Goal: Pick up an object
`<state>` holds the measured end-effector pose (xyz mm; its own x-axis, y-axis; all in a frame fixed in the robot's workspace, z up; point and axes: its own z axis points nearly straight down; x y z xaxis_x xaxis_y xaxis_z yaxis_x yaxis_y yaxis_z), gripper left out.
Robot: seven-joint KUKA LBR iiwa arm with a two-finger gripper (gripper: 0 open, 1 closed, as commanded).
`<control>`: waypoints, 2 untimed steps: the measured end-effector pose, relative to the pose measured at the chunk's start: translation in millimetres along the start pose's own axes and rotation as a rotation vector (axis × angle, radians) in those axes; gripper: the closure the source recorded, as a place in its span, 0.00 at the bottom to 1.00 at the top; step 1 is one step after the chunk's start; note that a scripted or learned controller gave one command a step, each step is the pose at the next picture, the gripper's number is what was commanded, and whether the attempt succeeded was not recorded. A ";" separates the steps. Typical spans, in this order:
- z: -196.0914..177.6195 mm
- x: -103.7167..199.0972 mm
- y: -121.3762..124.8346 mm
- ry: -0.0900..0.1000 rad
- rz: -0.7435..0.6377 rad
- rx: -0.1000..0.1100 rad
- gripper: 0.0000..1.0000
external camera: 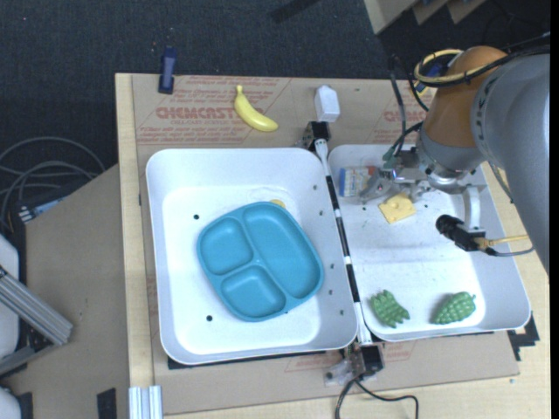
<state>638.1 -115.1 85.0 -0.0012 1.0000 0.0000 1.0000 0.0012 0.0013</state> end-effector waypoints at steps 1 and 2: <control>1.2 15.3 23.7 -0.007 0.001 0.024 0.00; 0.4 9.3 -12.8 0.000 0.001 0.003 0.00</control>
<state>625.3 -105.7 84.6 0.0003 1.0000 0.0000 1.0000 -0.0003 -0.0017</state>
